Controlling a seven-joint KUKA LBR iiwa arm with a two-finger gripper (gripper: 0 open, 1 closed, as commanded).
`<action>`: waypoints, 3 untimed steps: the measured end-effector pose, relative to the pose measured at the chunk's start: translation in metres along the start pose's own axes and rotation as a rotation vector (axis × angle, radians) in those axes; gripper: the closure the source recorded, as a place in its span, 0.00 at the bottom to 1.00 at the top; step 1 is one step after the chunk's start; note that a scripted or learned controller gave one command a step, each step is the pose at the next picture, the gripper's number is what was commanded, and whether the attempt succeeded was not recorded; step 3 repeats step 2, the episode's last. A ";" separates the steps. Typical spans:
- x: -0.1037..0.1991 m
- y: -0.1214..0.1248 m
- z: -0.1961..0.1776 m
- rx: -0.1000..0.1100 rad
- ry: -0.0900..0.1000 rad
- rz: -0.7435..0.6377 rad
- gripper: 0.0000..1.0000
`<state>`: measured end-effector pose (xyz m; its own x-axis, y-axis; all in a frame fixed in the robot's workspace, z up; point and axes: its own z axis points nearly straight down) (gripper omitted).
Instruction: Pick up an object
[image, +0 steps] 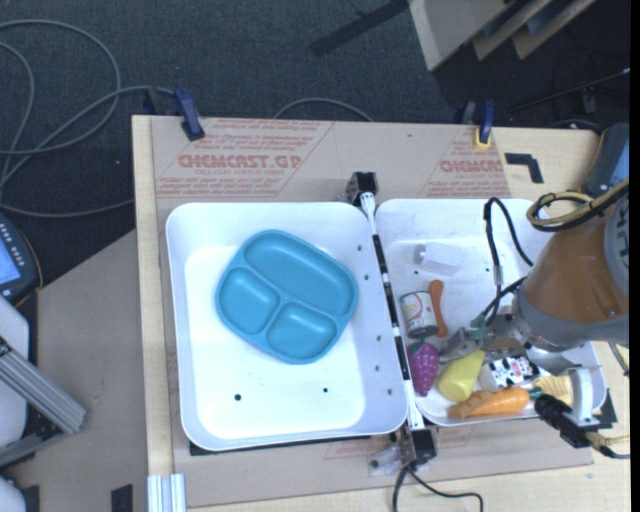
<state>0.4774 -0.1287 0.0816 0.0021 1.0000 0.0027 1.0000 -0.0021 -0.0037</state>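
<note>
Pincer (478, 338) hangs low among the toys heaped at the near end of the right bin (455, 215); whether it is spread or closed I cannot tell. Just beside it lie a smooth yellow lemon-like piece (461, 378), a knobbly purple grape bunch (425, 368) and a tapering orange carrot (490, 403), all looking like hard plastic. Crowding is the risk: rounded, slick shapes could squirt sideways or two could wedge together.
</note>
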 end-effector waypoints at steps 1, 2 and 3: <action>0.000 0.006 -0.015 -0.016 -0.004 -0.002 1.00; 0.088 0.029 -0.108 -0.013 -0.002 -0.011 1.00; 0.088 0.029 -0.108 -0.013 -0.002 -0.011 1.00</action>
